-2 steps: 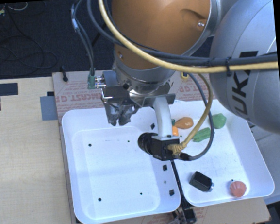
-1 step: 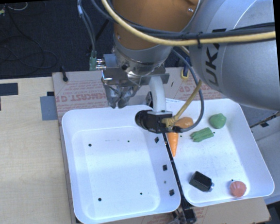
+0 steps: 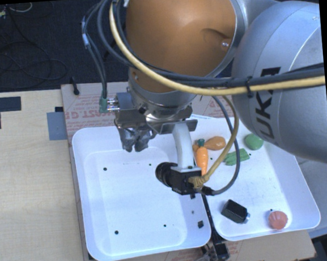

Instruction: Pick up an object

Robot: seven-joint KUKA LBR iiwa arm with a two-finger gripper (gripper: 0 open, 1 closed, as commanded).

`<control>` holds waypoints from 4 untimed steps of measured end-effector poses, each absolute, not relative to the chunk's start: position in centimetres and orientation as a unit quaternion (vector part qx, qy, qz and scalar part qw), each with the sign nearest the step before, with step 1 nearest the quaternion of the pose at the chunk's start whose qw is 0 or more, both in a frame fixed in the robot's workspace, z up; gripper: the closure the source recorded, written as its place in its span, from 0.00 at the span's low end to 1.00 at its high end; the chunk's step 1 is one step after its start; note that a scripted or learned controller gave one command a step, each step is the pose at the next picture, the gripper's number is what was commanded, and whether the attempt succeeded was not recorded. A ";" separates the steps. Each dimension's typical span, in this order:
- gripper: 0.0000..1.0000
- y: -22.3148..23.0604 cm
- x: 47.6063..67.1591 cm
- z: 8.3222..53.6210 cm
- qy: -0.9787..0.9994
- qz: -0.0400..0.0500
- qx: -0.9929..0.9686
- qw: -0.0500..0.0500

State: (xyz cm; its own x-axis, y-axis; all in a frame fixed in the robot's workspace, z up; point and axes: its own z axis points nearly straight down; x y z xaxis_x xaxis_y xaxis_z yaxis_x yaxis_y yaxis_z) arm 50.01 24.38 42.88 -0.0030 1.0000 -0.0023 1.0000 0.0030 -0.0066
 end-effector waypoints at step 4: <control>1.00 24.5 52.8 52.7 -0.707 0.001 -0.707 0.000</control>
State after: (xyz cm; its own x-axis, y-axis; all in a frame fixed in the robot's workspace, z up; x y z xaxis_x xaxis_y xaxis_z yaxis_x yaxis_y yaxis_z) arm 52.83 24.46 52.67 -0.0001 1.0000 -0.0014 1.0000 0.0001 -0.0007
